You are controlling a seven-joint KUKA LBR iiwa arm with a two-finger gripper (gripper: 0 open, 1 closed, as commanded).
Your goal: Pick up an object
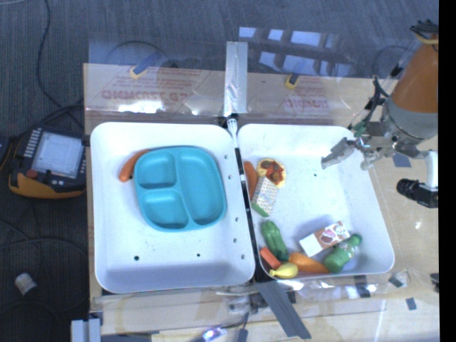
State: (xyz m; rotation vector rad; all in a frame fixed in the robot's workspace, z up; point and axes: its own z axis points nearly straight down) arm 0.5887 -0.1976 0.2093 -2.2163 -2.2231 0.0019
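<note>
Up on the right, over the far right corner of the right bin [381, 212]: the gripper [350, 155]. Fingers [335, 154] spread apart, one poking left and one lower on the right. Nothing between them. Not touching any toy. Grey arm [413, 120] with its orange band [419, 77] just behind.

Inside the right bin, lots of toys, all well away from the gripper:
- near the left wall, at the top, a red and yellow pizza [271, 168]
- right beside it, against the wall, a thin orange stick [249, 174]
- just below the pizza, touching it, a green and white packet [262, 197]
- lower down, a green cucumber [273, 238], tilted
- at the near wall, a yellow banana [285, 270], beside a carrot [308, 263]
- a small red bit [268, 256] between cucumber and banana
- a white box [324, 237] with red on it, lying just above the carrot
- a green bottle [343, 254] on its side, touching the box, close to the near right corner

Inside the left bin [114, 262]: a big blue plate [178, 187] with three parts, lying flat near the middle. Peeking out from under its left edge, an orange sausage [128, 168]. Hard to tell what sort of toy, really.

To the left of the bench, on the floor, a little screen [53, 155] with an orange case.
</note>
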